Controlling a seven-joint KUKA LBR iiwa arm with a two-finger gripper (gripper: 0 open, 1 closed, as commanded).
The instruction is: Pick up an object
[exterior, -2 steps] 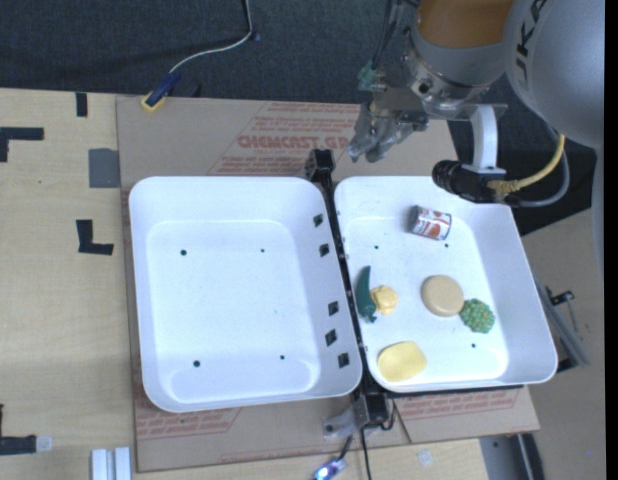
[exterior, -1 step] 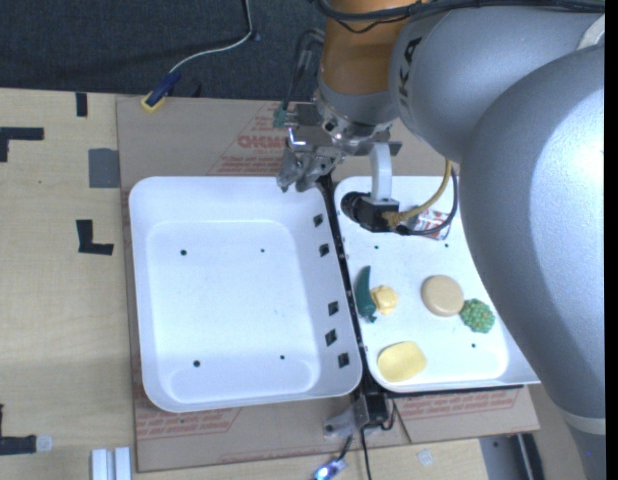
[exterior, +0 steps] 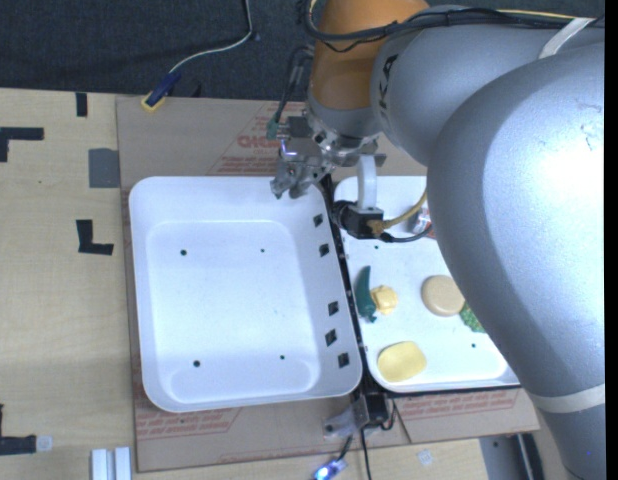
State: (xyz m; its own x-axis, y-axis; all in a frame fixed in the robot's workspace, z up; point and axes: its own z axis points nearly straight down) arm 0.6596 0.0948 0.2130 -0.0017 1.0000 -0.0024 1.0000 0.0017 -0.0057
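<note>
My gripper [exterior: 294,176] hangs below the orange wrist band, over the far right corner of the left bin [exterior: 154,268]. Nothing shows in its grasp. The objects lie in the right bin [exterior: 459,376]: a teal curved piece [exterior: 363,293] against the left wall, a small yellow piece [exterior: 385,300] touching it, a round tan disc [exterior: 443,295], and a yellow oval [exterior: 401,361] near the front. A green scrap [exterior: 471,318] pokes out from under the arm. A reddish and yellow thing [exterior: 419,226] at the back is mostly hidden.
The big grey arm [exterior: 519,198] covers the right bin's right half. A divider with black clips [exterior: 334,288] runs between the bins. A cable with a blue-yellow plug [exterior: 161,92] lies on the cardboard behind the left bin.
</note>
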